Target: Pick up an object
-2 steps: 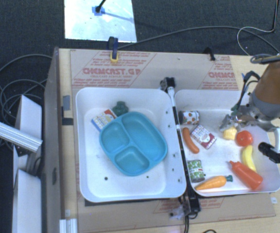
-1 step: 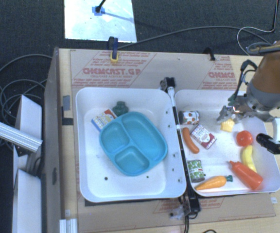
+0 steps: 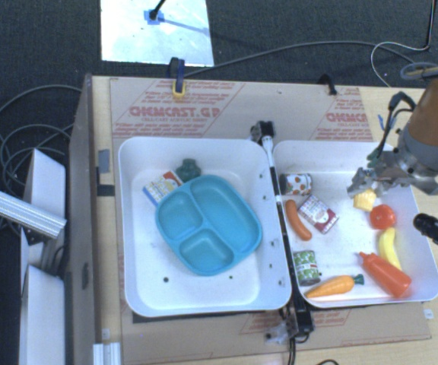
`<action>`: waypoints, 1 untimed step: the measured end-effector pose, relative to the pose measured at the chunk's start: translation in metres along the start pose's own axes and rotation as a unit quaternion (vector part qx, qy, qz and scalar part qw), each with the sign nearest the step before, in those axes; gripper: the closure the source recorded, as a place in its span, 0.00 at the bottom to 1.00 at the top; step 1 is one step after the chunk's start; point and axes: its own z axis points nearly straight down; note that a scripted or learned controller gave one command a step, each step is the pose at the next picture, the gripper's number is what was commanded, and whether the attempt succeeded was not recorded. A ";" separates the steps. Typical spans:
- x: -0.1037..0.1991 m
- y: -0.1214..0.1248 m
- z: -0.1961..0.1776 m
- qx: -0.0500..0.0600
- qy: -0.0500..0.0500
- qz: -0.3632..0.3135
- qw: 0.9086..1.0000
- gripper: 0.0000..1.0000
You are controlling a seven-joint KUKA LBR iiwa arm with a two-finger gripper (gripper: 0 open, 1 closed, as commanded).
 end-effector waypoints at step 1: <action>0.071 0.013 -0.045 0.000 0.001 -0.002 1.000 1.00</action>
